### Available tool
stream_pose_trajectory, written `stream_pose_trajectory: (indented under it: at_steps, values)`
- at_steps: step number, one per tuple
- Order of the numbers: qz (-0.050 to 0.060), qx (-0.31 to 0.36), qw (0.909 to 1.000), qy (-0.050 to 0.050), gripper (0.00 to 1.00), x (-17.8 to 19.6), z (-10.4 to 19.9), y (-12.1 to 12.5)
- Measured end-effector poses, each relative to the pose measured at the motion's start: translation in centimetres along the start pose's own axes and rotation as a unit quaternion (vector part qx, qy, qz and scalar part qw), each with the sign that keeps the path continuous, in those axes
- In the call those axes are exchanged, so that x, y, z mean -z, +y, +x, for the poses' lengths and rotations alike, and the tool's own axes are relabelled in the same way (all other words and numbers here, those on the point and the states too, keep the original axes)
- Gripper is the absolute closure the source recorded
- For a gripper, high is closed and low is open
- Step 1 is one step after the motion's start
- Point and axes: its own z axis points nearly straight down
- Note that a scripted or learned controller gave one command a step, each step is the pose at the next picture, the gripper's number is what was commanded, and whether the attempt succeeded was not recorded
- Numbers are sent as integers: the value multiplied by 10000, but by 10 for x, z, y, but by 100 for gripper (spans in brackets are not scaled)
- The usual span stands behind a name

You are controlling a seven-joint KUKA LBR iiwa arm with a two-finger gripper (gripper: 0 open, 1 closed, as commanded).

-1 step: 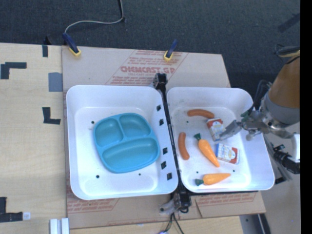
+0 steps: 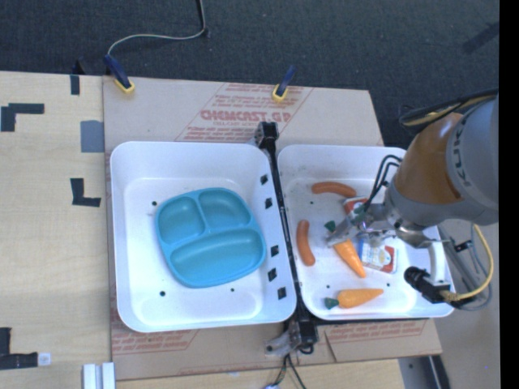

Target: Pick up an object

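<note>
This looks like a robotics lab: a wooden surface (image 2: 49, 217) marked with black tape, a printed cardboard sheet (image 2: 235, 112) held by yellow clamps (image 2: 120, 78) at upper centre, two white bins (image 2: 130, 241), a loose cable (image 2: 174, 31) over dark carpet (image 2: 324, 23).

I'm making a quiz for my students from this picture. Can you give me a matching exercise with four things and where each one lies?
Things:
1. blue divided plate
2. claw
3. carrot with green top
4. yellow clamps

Places:
A. near the front rim of the right bin
B. on the far edge of the cardboard sheet
C. in the left bin
D. over the middle of the right bin, among the toy foods

Pairs: 1-C, 2-D, 3-A, 4-B
</note>
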Motion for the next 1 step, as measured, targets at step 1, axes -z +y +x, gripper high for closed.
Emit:
stream_pose_trajectory:
  at_steps: [1]
  values:
    - [-122,-12,9999,-72,0,-10,12,-16]
